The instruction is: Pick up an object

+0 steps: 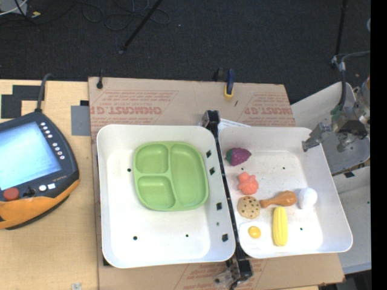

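The arm's gripper (338, 135) sits out at three o'clock, beyond the right rim of the right-hand shallow white bin (329, 186), and nothing is visible in its grasp. How wide it stands I cannot tell from this angle.

All the candidates lie in that right bin. A purple grape-like toy (238, 156) is up at eleven o'clock of the bin, well apart from the rest. Below it is a pink lumpy toy (247, 183), then a speckled round cookie (248, 207) touching a brown drumstick toy (279, 199), whose tip meets a small white ball (307, 197). A yellow corn cob (279, 225) stands at six o'clock, with a fried-egg toy (254, 231) just beside it.

The left bin (115, 180) holds a green divided plate (170, 176).

My call: go for the purple piece, since it is isolated and leaves room on both sides. The drumstick cluster risks nudging neighbours. Descend straight and centre before closing.
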`<state>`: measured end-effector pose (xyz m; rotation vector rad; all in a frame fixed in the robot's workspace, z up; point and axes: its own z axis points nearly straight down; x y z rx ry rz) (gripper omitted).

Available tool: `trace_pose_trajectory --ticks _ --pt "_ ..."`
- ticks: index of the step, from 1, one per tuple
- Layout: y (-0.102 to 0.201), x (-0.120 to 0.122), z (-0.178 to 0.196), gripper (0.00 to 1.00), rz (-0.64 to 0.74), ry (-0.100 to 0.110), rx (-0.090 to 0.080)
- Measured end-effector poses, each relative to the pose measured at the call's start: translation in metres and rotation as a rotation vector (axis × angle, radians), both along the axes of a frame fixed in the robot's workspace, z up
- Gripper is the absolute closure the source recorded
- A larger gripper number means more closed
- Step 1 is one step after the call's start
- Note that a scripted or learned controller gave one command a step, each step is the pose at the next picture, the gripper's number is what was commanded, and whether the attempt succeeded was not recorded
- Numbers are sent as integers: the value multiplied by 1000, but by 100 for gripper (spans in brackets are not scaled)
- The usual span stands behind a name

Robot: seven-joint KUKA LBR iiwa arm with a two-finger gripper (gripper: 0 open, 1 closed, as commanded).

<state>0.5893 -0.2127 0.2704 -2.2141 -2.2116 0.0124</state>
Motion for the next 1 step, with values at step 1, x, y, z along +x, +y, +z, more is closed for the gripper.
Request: trace_pose_trajectory --ticks 1 --pt "0 2 8 0 2 -13 -3"
